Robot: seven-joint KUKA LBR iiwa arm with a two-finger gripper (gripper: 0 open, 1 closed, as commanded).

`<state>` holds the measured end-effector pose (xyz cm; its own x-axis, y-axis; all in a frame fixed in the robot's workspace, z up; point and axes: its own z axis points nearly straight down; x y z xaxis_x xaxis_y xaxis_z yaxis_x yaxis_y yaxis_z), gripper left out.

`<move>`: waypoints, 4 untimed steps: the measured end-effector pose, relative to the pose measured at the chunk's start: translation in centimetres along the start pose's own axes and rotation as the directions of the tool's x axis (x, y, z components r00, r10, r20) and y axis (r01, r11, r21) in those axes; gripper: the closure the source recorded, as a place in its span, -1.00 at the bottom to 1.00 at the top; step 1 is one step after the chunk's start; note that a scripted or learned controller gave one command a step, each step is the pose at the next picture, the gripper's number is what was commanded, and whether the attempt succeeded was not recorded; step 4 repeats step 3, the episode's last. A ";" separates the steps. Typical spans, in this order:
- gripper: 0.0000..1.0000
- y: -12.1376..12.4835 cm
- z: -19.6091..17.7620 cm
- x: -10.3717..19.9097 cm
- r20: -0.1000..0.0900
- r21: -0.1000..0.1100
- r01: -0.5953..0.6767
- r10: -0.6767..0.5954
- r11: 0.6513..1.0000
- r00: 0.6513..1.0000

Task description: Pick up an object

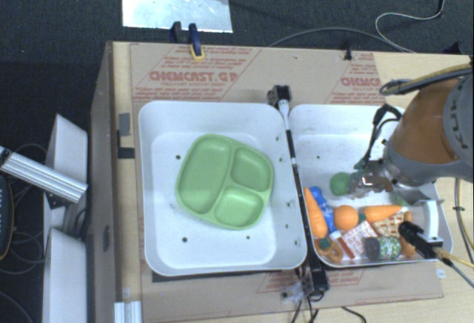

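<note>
Small round green ball (340,183) sits in the right-hand shallow white bin (326,129), just left of the two-finger gripper (365,182); looks like the nearest candidate for the pick. Fingers are low over the bin floor but too small and blurred here; can't tell if they're spread or pressed together, and nothing is visibly pinched between them. Risk 1: ball is round and free, so an off-centre close probably squirts it left toward the divider between the bins (291,151) instead of trapping it. Risk 2: clutter right below, namely a round orange fruit (345,217), a tapered orange carrot toy (384,212), a second orange carrot with a blue end (316,212) and a red-and-white flat packet (358,235), all packed touching or nearly so in the bin's near corner. A descent slightly off likely lands a finger on one of those and jams or shoves the pile. Grey arm with orange band (429,129) hides the bin's right side, so anything under it is unknown. Light green divided plastic tray (224,181) in the left white bin (170,240) is well apart, no factor.
</note>
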<state>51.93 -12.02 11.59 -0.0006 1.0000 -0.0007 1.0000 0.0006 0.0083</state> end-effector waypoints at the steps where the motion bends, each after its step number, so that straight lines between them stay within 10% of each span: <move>1: 1.00 -3.2 -2.5 -1.7 0.000 0.007 0.000 0.000 1.000 1.000; 2: -1.00 -3.2 -2.5 -1.7 -0.001 0.007 0.000 0.000 1.000 1.000; 4: -1.00 -2.7 1.6 -2.0 0.010 -0.013 -0.002 0.002 1.000 1.000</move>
